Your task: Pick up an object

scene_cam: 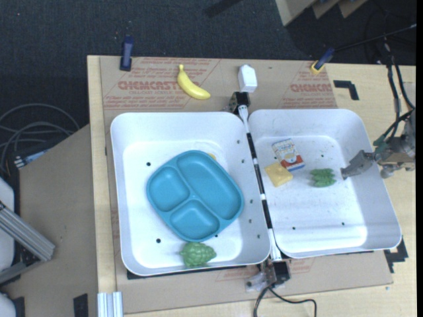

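Observation:
In the right bin [370, 233] lie a small green leafy item [322, 177], a yellow block [278, 174] and a small white carton with red and blue print [287, 154]. My gripper [355, 165] reaches in over that bin's right side, just right of the green item and slightly above it, with nothing seen in its grasp. The left bin [129, 144] holds a blue divided plate [193, 195] and a green broccoli-like piece [197, 253] at its front edge. A bit of something yellow [210, 156] peeks out behind the plate.
A banana [192, 84] and a white block [247, 77] lie on the cardboard bench behind the bins. Blue clamps [126, 53] hold the board's back edge. Cables hang near the arm at the right.

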Available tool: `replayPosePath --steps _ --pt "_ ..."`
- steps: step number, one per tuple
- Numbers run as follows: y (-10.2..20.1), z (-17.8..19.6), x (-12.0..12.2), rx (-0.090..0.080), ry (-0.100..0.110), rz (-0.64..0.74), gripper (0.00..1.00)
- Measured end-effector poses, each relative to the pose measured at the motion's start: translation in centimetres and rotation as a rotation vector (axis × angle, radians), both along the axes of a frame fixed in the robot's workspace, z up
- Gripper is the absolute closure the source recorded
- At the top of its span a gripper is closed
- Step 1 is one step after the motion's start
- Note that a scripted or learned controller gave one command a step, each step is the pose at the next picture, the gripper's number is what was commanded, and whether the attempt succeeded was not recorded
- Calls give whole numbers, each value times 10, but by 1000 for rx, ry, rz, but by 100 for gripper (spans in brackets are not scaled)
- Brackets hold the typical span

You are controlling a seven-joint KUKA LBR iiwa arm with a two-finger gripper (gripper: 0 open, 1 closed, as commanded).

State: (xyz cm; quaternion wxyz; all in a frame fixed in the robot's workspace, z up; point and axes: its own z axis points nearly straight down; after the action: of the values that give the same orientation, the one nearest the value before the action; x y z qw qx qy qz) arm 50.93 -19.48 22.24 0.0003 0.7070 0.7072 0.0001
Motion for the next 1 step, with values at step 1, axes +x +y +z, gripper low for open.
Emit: replayPosePath --steps 1 --pt "28 -61 29 2 3 1 0"
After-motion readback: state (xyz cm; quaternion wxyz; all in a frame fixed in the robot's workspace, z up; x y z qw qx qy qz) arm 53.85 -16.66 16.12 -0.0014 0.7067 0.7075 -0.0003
